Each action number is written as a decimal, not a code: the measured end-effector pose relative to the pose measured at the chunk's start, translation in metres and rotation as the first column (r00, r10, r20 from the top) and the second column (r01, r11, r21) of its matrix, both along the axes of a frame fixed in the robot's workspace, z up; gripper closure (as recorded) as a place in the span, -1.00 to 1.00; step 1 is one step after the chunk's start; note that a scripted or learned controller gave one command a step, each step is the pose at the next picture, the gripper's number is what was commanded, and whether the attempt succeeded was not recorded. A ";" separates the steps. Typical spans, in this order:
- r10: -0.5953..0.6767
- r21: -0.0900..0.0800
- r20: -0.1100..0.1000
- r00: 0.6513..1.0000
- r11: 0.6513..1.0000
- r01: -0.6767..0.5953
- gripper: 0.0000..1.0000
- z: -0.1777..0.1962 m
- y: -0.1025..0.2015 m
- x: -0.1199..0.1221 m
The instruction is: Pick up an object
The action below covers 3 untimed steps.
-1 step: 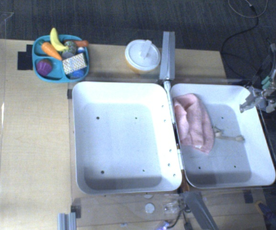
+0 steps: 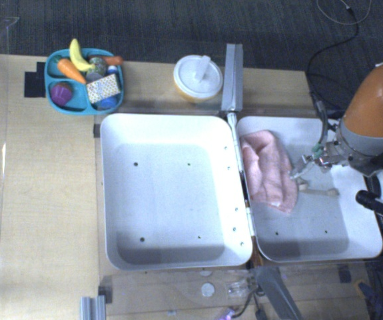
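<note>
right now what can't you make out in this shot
- Gripper: too small and blurred in the camera view to tell its state or whether it touches the pink cloth.
- Right bin: its right side is covered by the arm.
- Blue tray: several small toys inside are too small to identify.

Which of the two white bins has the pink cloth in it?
The right bin, nearest the arm; the pink cloth lies along its left side, beside the gripper. The left bin lacks it.
</note>
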State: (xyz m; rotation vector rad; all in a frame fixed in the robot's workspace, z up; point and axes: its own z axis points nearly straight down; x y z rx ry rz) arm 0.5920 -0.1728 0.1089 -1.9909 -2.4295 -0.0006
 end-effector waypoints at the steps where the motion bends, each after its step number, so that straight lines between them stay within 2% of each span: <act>1: 0.176 -0.004 0.000 0.984 0.984 -0.176 -1.00 -0.021 0.042 0.075; 2: 0.367 -0.004 0.007 0.930 0.930 -0.367 -1.00 -0.015 0.013 0.062; 3: 0.251 0.012 -0.011 0.968 0.968 -0.251 -1.00 -0.020 0.007 0.077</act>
